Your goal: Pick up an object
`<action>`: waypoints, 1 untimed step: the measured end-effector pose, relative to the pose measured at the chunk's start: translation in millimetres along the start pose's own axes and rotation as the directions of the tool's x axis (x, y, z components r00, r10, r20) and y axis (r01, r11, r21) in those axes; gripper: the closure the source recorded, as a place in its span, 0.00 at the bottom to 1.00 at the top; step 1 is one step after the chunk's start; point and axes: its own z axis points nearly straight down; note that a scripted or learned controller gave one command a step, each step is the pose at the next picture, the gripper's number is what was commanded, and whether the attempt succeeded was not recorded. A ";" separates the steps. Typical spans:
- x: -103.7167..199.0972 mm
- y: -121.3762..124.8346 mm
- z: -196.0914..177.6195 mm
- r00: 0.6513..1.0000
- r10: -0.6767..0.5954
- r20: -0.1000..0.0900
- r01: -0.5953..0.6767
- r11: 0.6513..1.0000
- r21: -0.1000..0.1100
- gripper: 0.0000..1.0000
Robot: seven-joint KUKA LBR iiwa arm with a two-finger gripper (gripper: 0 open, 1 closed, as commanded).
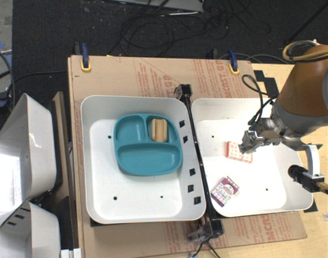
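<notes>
The claw (248, 142) hangs low in the right bin (260, 109), its tip touching or just over the right edge of a small red and white packet (237, 150); from this slanted overhead view I cannot tell how it is set or whether it has hold of the packet. Nearer the front of the same bin lies a purple and white packet (224, 191), well apart from the first. In the left bin (94, 144) rests a teal divided tray (147, 145), with a tan wooden block (159, 130) in its upper right compartment. Both bins sit on the brown bench (153, 74).
</notes>
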 end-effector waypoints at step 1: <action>57.1 -5.3 7.8 1.000 -0.005 -0.003 0.005 1.000 0.001 1.00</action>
